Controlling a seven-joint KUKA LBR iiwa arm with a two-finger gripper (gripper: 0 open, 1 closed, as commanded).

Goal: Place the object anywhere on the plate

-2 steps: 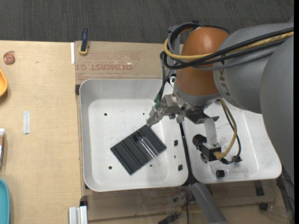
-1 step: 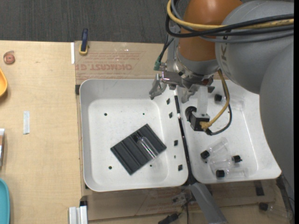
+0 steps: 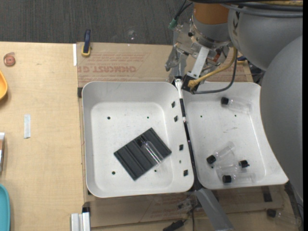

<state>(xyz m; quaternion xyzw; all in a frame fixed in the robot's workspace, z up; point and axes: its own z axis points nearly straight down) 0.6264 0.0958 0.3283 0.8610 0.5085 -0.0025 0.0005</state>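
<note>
A black ribbed plate [image 3: 134, 160] lies tilted in the left white bin [image 3: 96, 129], near its front middle. A clear plastic vial [image 3: 151, 147] rests on the plate's right half, lying on its side. My gripper [image 3: 179, 76] hangs at the far edge of the bench, over the seam between the two bins and well away from the plate. Nothing shows in it.
The right bin [image 3: 269, 143] holds several clear vials with black caps: one at the back [image 3: 230, 102], the others clustered at the front [image 3: 226, 165]. The arm's grey body fills the upper right. A cardboard sheet [image 3: 125, 64] lies behind the bins.
</note>
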